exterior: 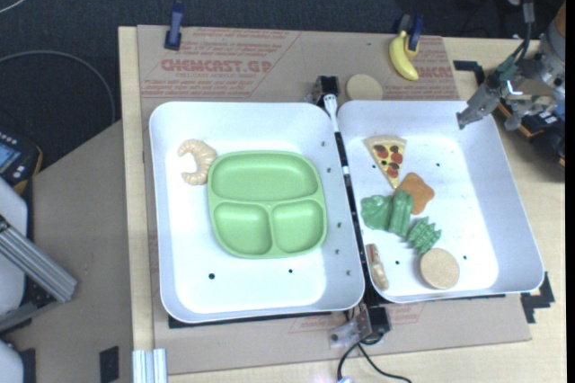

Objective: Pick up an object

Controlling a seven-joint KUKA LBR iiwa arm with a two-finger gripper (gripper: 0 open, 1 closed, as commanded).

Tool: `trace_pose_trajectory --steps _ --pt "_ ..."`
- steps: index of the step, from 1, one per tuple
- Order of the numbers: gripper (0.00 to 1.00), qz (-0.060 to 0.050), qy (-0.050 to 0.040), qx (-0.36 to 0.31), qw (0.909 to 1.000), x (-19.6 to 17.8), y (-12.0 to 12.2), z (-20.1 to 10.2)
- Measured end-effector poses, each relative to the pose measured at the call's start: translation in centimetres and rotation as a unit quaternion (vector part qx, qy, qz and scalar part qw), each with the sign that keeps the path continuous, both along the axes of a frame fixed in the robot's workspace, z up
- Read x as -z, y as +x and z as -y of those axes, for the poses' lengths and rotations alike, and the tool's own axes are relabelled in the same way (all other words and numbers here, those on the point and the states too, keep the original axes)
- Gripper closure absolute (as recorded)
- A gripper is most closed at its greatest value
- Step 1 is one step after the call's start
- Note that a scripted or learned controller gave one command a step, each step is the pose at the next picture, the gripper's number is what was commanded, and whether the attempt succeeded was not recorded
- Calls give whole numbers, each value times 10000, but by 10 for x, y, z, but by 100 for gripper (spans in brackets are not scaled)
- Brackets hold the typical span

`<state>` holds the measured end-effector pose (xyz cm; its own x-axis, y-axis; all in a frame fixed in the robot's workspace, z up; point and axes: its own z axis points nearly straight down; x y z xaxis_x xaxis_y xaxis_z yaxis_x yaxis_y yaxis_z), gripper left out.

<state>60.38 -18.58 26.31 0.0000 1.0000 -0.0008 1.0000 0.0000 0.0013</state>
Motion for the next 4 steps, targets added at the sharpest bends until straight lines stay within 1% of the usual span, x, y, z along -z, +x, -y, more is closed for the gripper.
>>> trace_pose_trajectory --steps 1,2,3,4 --pt "0 -15 15 -15 10000 -12 -48 -36" --pt "0 81 -16 1 10000 -149 -113 -41" --pt "0 80 -22 -3 10000 -280 -125 -41" --pt "100 32 -16 -4 10000 -284 -124 -42"
